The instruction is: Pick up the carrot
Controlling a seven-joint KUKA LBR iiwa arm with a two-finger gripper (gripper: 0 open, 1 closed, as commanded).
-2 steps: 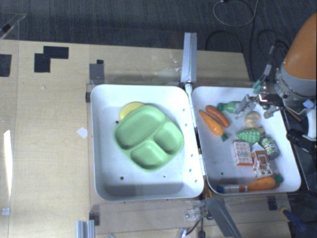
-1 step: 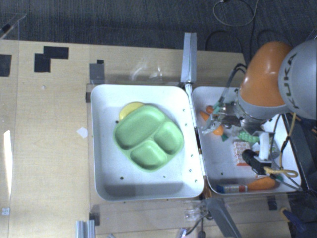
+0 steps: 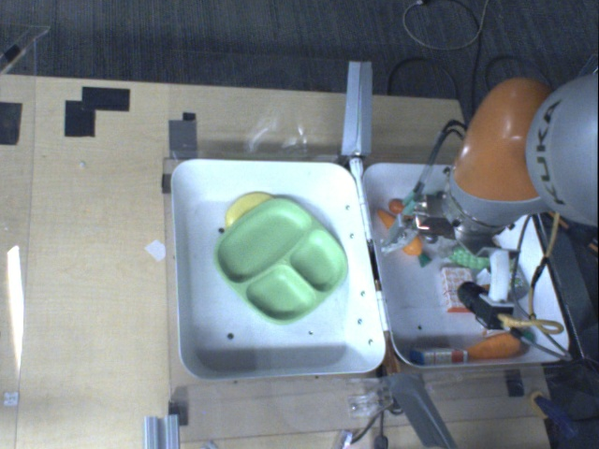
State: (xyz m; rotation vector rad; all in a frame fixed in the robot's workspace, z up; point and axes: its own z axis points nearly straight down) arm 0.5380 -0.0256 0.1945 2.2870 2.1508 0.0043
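Note:
The carrot point(image 3: 497, 346), an orange tapered piece, lies along the front wall of the right bin point(image 3: 412, 325). My gripper point(image 3: 409, 234) hangs over the back left part of that bin, well away from the carrot, to its far left. Small orange pieces point(image 3: 386, 219) lie just beside and under the gripper; what they are is too small to tell. The grey arm and its orange band cover the bin's back right.
In the left bin point(image 3: 197, 344) a green divided plate point(image 3: 283, 258) rests partly over a yellow item point(image 3: 241, 206). The right bin also holds a printed packet point(image 3: 457, 284), a green item point(image 3: 470, 258) and a slim tube point(image 3: 438, 354) next to the carrot.

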